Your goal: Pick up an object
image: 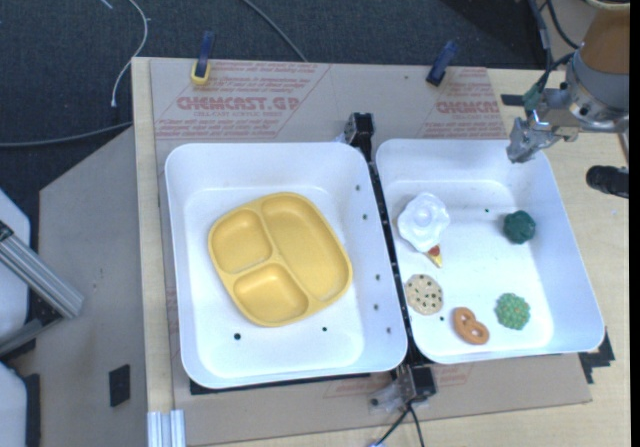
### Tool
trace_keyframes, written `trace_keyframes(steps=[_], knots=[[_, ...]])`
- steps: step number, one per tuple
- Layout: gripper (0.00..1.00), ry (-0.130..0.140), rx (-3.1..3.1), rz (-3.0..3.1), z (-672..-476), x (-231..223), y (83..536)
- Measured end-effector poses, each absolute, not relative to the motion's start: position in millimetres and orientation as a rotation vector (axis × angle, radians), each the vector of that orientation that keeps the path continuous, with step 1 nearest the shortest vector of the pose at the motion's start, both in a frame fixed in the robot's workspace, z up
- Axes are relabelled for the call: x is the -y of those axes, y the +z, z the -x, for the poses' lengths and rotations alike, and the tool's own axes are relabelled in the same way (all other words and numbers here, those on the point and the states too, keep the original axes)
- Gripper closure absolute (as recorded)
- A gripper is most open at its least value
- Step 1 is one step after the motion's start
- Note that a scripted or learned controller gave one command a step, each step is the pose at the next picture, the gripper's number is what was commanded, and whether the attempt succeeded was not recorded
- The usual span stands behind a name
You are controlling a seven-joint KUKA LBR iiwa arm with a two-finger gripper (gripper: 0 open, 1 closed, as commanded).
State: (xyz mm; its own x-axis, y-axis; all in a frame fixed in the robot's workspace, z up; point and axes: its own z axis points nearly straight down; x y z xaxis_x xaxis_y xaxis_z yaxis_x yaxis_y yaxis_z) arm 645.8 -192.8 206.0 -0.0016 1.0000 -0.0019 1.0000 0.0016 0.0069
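Small brown pretzel-shaped toy (470, 325) at right white bin's (560, 235) near edge: light, rigid, grip across loops. Tool (522, 147) over that bin's far rim, opening unclear, holding nothing.

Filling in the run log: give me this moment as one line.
gripper: above right bin's far edge, holding nothing | right bin: fried egg, cookie, pretzel, two green items | left bin: yellow tray
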Motion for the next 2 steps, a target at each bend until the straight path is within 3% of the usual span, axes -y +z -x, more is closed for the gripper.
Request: trace_keyframes(steps=[2], knots=[[1.0,0.004,-2.22,-2.217,-643.6,188,274]])
